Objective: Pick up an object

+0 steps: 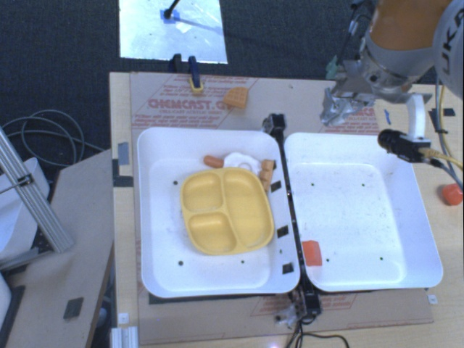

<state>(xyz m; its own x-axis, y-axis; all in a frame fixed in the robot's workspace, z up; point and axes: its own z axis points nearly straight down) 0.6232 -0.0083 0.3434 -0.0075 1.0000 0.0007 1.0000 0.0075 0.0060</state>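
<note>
Above the far edge of the right bin, the pincer hangs over the counter; whether it is released or clenched, I cannot tell. Its fingers touch nothing visible. An orange block lies at that bin's near-left corner.

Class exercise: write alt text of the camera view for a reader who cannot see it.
A grey and orange robot arm holds its gripper above the bench behind the right bin, which contains an orange block. The left bin holds a yellow divided tray and small food toys.
</note>
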